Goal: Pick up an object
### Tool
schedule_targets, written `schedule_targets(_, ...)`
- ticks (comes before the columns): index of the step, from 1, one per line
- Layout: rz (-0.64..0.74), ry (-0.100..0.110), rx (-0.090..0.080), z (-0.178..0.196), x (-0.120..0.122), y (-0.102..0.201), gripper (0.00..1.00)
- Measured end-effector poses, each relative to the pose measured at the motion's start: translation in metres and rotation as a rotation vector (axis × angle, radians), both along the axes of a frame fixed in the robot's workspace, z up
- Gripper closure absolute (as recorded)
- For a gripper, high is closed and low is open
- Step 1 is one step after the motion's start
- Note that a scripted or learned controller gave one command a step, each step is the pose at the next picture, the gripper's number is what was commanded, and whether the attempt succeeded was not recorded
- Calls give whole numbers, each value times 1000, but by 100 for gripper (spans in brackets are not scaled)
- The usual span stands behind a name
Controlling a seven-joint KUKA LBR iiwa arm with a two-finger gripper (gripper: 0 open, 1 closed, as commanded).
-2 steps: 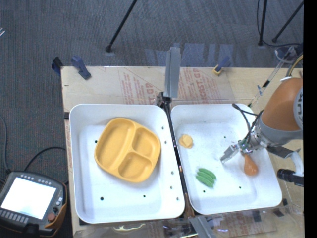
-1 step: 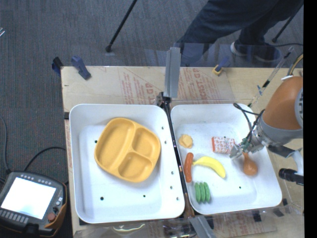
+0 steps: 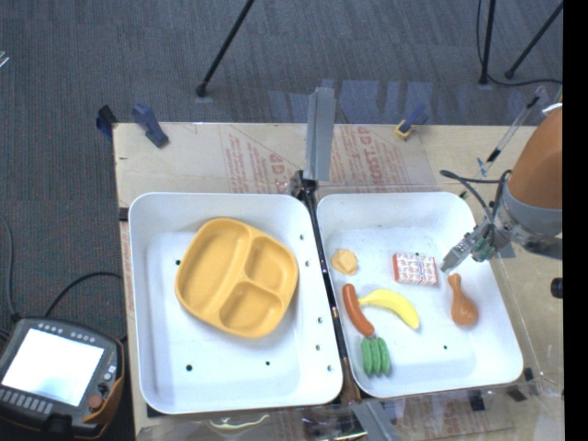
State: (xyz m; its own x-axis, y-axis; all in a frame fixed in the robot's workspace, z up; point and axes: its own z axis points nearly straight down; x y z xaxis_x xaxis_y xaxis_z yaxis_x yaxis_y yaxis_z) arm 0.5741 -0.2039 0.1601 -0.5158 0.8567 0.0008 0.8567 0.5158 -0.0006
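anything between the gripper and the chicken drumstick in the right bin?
Nothing visible. The gripper sits over the right bin, just up-left of the chicken drumstick. The red-and-white packet lies off to the left, apart from the drumstick and outside that gap.

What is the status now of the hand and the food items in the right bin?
Hand low over right bin, nothing seen in it. Chicken leg and red-white packet nearest, both lying loose. Nothing blocks them.

Red print on bench board [image 3: 276, 159] — mirrored (unreadable), nothing else lettered
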Motion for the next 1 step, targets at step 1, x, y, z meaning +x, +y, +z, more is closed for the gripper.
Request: schedule_targets(1, -1, 3, 1, -2, -1, 0, 0)
